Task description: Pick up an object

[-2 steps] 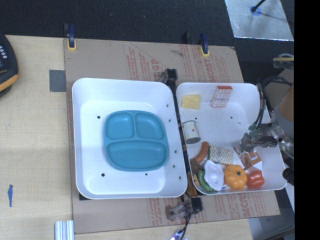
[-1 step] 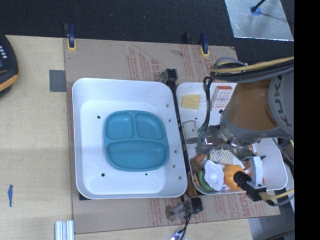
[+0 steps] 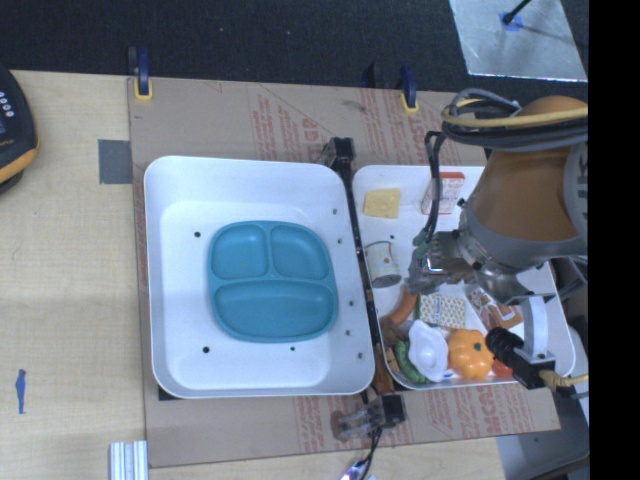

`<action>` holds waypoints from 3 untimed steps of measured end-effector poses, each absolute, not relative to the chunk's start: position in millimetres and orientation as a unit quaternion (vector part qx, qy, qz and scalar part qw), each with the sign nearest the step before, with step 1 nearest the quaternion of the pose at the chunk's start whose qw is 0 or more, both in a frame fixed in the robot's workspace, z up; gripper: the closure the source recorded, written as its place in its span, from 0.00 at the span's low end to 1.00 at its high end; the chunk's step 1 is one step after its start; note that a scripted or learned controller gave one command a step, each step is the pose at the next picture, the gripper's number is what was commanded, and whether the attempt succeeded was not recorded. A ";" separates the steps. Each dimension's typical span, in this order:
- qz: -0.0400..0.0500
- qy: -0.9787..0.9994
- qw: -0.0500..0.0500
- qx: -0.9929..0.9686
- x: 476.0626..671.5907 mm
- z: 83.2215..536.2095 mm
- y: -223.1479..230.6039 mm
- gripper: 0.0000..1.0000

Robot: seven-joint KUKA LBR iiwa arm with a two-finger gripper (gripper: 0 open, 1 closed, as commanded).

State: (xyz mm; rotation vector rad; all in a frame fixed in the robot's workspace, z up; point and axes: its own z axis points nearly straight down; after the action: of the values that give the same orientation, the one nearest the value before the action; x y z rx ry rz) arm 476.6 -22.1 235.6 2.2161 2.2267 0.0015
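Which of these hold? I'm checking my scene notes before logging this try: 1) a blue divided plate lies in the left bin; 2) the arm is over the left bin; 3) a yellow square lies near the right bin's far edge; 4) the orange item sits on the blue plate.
1) True: the blue divided plate lies in the left bin.
2) False: the arm is over the right bin.
3) True: the yellow square lies there.
4) False: the orange item is in the right bin's near end.
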 end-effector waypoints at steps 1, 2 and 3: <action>-0.001 0.710 0.000 0.704 600.8 189.5 42.2 1.00; -0.001 0.707 0.001 0.707 602.5 220.3 -13.2 1.00; -0.002 0.709 -0.001 0.706 602.0 218.6 -10.0 0.00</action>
State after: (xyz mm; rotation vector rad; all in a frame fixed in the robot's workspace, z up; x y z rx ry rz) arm 602.0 -10.0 218.6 2.2179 2.2277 -0.0048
